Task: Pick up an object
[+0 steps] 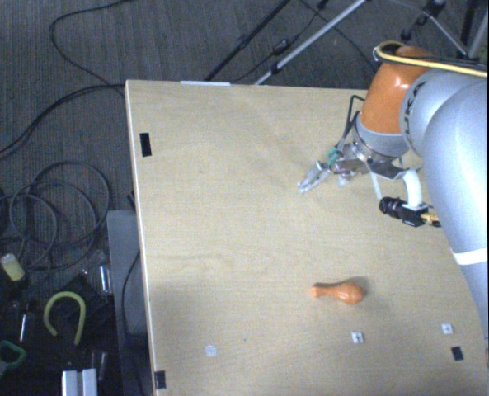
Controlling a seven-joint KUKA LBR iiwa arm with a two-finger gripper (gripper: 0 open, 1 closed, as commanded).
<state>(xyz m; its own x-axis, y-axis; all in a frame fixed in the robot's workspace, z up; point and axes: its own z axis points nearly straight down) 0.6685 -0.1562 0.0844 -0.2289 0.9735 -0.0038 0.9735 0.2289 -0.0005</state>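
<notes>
The gripper (310, 178) sits right of centre in the frame, low over the bare tabletop (228, 221), its thin fingers pointing toward the left; they look drawn nearly together with nothing between them, though they are small and hard to read. The only loose thing in sight is a small orange pear-shaped object (340, 291) lying on its side in the lower right of centre, well apart from the gripper and below it in the picture.

The main risk is a close on air: the gripper is nowhere near the object. If it does travel there, the rounded, tapering body could roll or squirt sideways when pinched off-centre, and fingers coming down nearly together might simply knock it away.
</notes>
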